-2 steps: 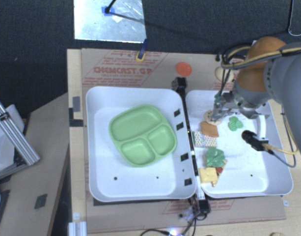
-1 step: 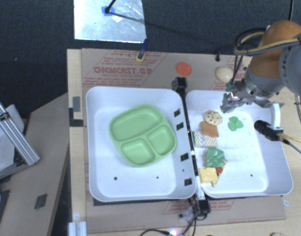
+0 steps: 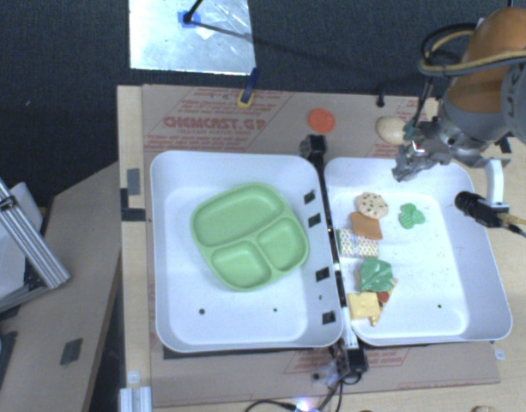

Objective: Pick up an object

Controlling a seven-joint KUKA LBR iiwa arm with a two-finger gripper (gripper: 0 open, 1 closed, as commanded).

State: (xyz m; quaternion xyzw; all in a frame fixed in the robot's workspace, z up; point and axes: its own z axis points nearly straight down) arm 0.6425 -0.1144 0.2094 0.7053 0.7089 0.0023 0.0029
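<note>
Small toy foods lay in the right bin.
A cookie (image 3: 371, 204) sat above a brown piece (image 3: 365, 225), a patterned square (image 3: 358, 245), leafy greens (image 3: 376, 274) and a yellow block (image 3: 363, 305); a green piece (image 3: 410, 216) lay apart.

We see a pale wooden surface (image 3: 91, 230) carrying a brown cardboard sheet (image 3: 211, 120) printed with red lettering. Two shallow white bins sit side by side on that sheet, touching along their inner edges: the left bin (image 3: 172, 316) and the right bin (image 3: 481, 294). On the cardboard beyond the bins lie an orange disc (image 3: 321, 121) and, further right, a cream rounded object (image 3: 389, 129). A small yellow and blue piece (image 3: 247, 95) rests at the sheet's far edge
</note>
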